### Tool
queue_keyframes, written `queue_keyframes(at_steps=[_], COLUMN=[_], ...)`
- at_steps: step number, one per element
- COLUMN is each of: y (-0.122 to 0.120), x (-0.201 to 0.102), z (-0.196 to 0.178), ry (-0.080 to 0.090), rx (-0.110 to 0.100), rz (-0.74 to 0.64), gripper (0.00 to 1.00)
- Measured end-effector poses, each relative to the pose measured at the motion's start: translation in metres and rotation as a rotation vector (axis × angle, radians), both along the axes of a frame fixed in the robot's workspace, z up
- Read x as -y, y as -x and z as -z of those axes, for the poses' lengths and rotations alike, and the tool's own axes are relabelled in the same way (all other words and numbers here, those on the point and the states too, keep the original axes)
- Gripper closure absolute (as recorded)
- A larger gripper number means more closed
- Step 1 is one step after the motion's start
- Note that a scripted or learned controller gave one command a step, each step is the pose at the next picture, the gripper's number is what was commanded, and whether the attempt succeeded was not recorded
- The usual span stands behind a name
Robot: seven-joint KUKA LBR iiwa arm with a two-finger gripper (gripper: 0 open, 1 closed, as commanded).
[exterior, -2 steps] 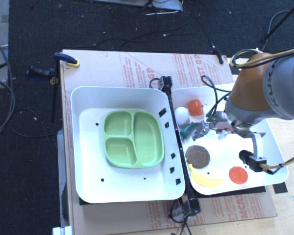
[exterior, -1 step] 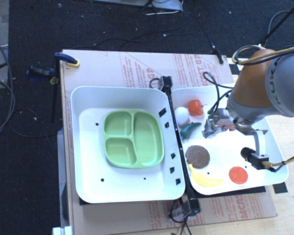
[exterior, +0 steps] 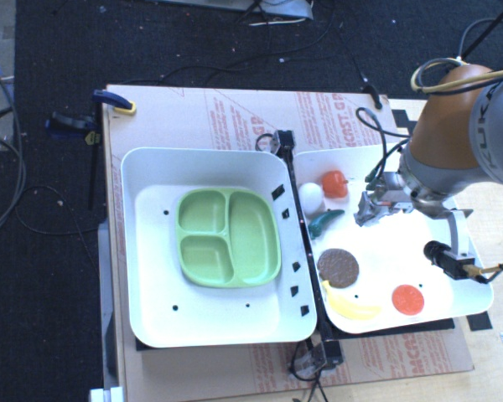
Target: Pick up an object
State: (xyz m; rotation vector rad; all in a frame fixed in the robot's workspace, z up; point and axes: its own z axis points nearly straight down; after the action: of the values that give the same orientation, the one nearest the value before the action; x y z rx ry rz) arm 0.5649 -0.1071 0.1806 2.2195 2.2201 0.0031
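The gripper (exterior: 374, 208) hangs over the right bin (exterior: 453, 312), up and to the right of the brown disc (exterior: 338, 266), with bare white floor under it. Nothing can be seen in its grasp, and whether it is released or clenched cannot be told from this angle.

The loose things for picking all lie in that bin. The brown disc sits near the bin's left wall. Just below it, and close to touching it, lies a yellow banana (exterior: 352, 306). A flat red disc (exterior: 407, 299) is to its lower right, well apart. Just above the brown disc a teal piece (exterior: 325, 220) lies tilted, its tip pointing toward the gripper. Farther up is a white ball (exterior: 310, 195), and touching that ball's right side is a red-orange piece (exterior: 335, 183), which is to the upper left of the gripper.

To the left of the brown disc, past the black divider, the left bin (exterior: 142, 224) holds a pale green plate (exterior: 229, 237) with three compartments.

Both bins rest on a cardboard sheet (exterior: 210, 111) printed in red letters; the print runs upside down and is too broken to read. A blue clamp (exterior: 113, 100) grips the sheet's far left corner.
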Motion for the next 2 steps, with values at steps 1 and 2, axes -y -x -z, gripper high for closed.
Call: queue_keyframes(at_steps=[1,2], y=[-0.003,-0.003], x=[-0.006,-0.006], z=[-0.061,-0.09], ry=[0.0,0.0], rx=[0.002,-0.001], rz=[-0.001,0.0], gripper=[1.0,1.0])
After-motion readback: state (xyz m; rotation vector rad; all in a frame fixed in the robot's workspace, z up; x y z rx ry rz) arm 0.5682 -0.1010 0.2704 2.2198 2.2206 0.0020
